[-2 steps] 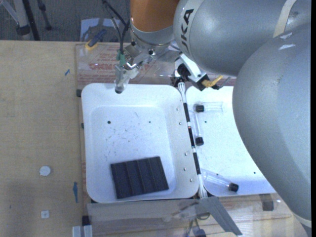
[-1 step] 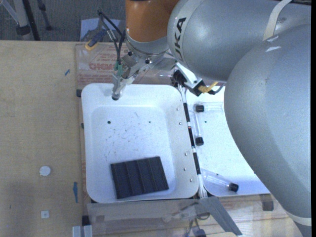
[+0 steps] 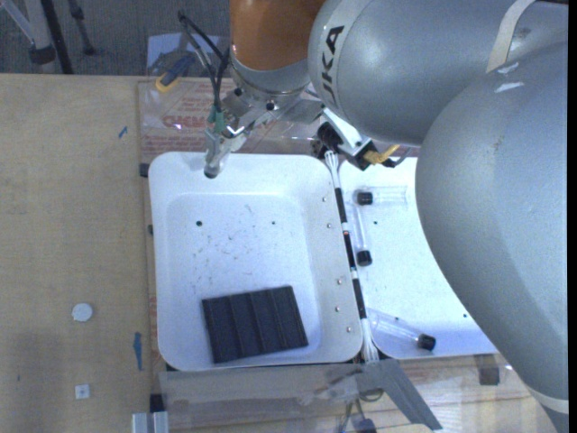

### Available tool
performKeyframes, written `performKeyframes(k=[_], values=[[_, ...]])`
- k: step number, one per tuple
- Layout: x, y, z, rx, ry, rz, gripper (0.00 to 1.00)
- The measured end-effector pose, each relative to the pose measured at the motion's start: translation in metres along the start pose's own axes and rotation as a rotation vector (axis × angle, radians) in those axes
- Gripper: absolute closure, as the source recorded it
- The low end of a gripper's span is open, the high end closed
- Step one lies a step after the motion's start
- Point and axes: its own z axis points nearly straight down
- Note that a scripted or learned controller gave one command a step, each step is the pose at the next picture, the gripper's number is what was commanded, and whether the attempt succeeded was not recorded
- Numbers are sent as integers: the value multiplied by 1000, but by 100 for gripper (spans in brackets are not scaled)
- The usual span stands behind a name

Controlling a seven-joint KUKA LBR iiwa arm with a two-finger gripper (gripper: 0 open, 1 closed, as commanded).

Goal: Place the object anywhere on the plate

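A dark ribbed rectangular plate [image 3: 255, 323] lies flat at the near end of the left bin [image 3: 171, 242]. My gripper [image 3: 213, 162] hangs over the far left corner of that bin, well away from the plate, pointing down. Its tip reads as one narrow grey column with a dark end. Several clear tubes with black caps lie in the right bin: one [image 3: 377, 197] near the far side, one [image 3: 359, 244] along the divider, and one [image 3: 402, 334] near the front.
The big grey arm covers most of the right bin [image 3: 406, 278]. A black cable [image 3: 345, 233] runs along the rim between the bins. The bare wooden bench [image 3: 63, 242] spreads to the left.
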Motion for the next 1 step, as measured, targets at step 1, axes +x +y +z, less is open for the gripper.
performKeyframes(k=[1], values=[[1, -5, 16, 3, 3, -65, 100]])
